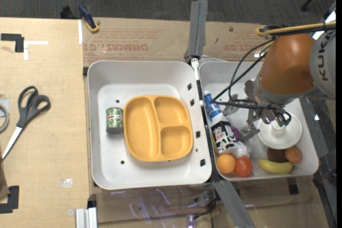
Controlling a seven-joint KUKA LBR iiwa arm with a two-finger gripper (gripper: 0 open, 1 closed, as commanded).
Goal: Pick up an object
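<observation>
My gripper (265, 118) hangs low inside the right bin (241, 71), under the arm's orange band (288, 64). It hovers just left of a white dish (280, 136) and right of a black-and-white carton (225, 136). A clear bottle with a blue cap (212, 108) lies along the bin's left wall. An orange (225, 163), a red tomato (243, 167), a banana (275, 166), a brown fruit (276, 154) and a small orange fruit (293, 155) line the front of the bin. Nothing shows in the gripper's grasp.
The left bin (101, 160) holds a yellow divided plate (158, 127) and a green can (114, 120) beside it. Scissors (25, 109) lie on the bench at the left. Black cables (239, 75) loop off the wrist over the right bin.
</observation>
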